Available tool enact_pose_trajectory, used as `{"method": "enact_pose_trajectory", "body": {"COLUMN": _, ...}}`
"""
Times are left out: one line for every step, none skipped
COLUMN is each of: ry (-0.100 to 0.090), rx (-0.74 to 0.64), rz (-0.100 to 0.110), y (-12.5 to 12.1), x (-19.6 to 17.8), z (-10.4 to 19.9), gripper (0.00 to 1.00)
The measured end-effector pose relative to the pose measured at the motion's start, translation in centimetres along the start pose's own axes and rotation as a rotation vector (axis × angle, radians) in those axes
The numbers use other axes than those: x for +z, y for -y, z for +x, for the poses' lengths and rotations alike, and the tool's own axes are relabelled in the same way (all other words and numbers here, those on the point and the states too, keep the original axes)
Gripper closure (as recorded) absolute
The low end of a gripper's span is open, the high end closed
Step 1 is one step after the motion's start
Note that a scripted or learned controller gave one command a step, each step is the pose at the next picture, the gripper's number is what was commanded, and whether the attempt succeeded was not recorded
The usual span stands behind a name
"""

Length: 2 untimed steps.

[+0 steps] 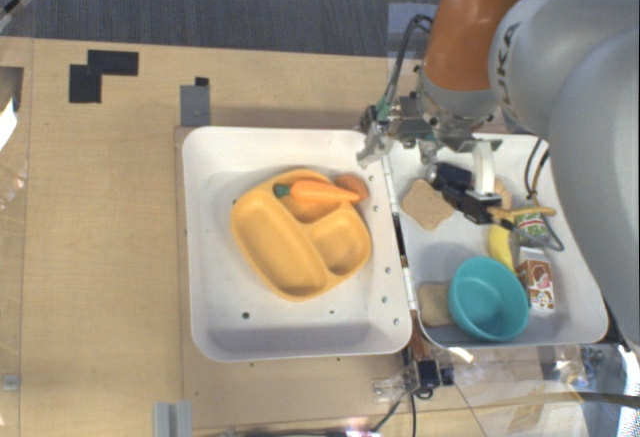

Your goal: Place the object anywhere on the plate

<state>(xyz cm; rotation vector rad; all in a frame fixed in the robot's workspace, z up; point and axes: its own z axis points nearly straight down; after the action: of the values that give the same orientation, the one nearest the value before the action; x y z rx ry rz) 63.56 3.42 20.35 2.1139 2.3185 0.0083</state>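
A yellow divided plate lies in the left bin. An orange carrot with a green tip rests across the plate's upper compartment. A small orange-brown round piece sits at the plate's upper right rim, just beside the carrot. My gripper hangs over the wall between the two bins, a little above and to the right of that piece. Nothing shows between its fingers.
The right bin holds a tan bread slice, a banana, a teal bowl, a small carton, a yellow-green packet and a second tan slice. The arm covers the bin's upper right.
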Motion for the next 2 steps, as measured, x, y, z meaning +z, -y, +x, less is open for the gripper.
{"method": "enact_pose_trajectory", "body": {"ry": -0.001, "rx": -0.006, "rz": -0.008, "y": -0.2, "x": -1.3, "z": 0.1, "gripper": 1.0}}
{"method": "enact_pose_trajectory", "body": {"ry": -0.005, "rx": -0.02, "rz": -0.003, "y": 3.4, "x": -5.8, "z": 7.9, "gripper": 1.0}}
